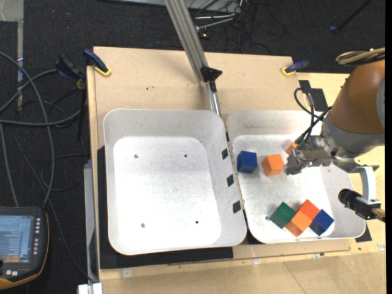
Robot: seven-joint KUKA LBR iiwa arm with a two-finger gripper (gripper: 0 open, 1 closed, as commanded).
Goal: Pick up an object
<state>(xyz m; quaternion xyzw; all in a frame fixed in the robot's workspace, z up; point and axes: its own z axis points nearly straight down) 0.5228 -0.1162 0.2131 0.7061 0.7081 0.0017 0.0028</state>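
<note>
Overhead slanted view of a wooden bench [184,72] carrying two shallow white bins side by side. The left bin [116,164] and the right bin [257,124] meet along a central seam marked by small black clips. In the right bin, a blue cube [247,162] sits near the seam, with an orange cube [273,165] just beside it on the arm's side. Toward the near edge of the same bin lies a tight cluster of blocks: a green cube [283,215], an orange block [302,217] touching it, and a second blue cube [321,222] at the cluster's outer end. The grey arm with its orange band [361,97] enters from the right and bends down over the right bin. Its gripper [294,163] is low, just beside the orange cube on the side away from the blue cube; whether it touches the cube cannot be told, and no object is seen between its jaws, whose opening cannot be judged from this angle. A slanted aluminium post [187,26] rises from the bench behind the bins, and a teach pendant [21,244] lies on the dark floor at left.
</note>
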